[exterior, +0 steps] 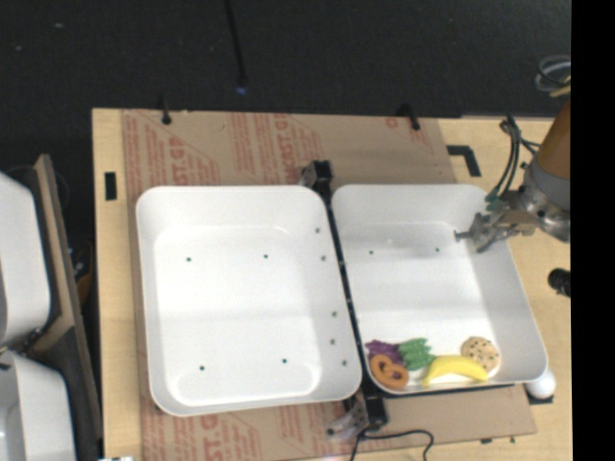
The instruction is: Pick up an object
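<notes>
Along the near wall of the right bin [500, 257] lie small toy foods in a row: purple grapes [381, 351], an orange-brown piece [389, 374], a green leafy piece [417, 351], a yellow banana [454, 371] and a round cookie [480, 353]. My gripper [478, 233] hangs over the far right corner of that bin, well away from the toys, at the end of the grey arm [548, 205] coming in from the right. Nothing shows between its fingers.
The left bin [154, 257] sits beside the right one on a cardboard-covered bench [231, 152]. Black clips [317, 174] hold the bins at the far and near seam. White equipment [19, 257] stands at the left edge.
</notes>
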